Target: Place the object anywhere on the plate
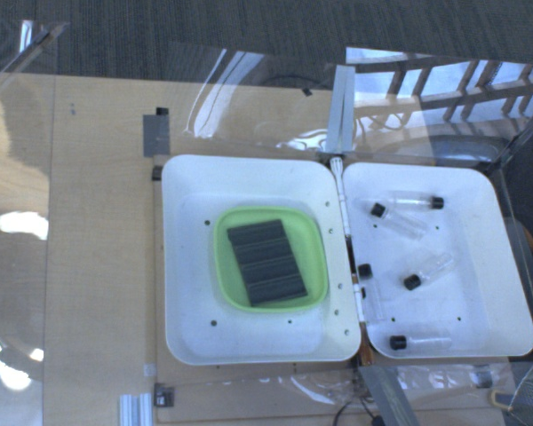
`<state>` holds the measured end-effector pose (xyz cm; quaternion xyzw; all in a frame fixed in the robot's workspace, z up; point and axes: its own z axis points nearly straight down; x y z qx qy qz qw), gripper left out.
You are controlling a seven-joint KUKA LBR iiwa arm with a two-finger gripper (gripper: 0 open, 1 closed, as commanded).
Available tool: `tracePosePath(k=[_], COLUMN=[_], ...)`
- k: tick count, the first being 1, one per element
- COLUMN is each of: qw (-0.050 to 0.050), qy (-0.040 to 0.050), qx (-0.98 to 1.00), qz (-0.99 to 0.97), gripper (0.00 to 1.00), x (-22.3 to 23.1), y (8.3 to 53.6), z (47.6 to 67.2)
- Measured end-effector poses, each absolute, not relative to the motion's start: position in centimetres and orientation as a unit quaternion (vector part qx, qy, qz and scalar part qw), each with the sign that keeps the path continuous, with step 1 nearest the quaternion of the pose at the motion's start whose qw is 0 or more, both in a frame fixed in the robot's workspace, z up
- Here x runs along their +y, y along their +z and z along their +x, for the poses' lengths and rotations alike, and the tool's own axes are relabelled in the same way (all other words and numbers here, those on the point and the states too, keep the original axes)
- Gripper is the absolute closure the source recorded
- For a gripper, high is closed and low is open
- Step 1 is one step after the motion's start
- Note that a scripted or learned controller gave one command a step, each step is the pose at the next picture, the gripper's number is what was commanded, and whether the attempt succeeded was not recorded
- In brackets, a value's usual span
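Already, in the camera view, we find the dark ribbed block (266, 262) lying on the green plate (226, 278) in the left bin (186, 327), its long axis running from the bench's far edge toward the near edge, slightly skewed. We judge the placement done. Clear vials (407, 205) lie scattered in the right bin (506, 327).

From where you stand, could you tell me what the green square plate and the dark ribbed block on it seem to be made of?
The green square plate looks like smooth, slightly glossy plastic. The dark ribbed block looks matte, perhaps rubber or foam; its grooved grey surface shows no shine.
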<state>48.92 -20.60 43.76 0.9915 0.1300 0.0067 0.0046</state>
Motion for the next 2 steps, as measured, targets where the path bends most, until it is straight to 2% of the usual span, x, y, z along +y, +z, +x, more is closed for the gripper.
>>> tracePosePath(k=[2], qw=[0.004], qy=[0.0057], qx=[0.13], qz=[0.991], gripper=[0.0], x=[-20.58], y=[43.7], z=[48.91])
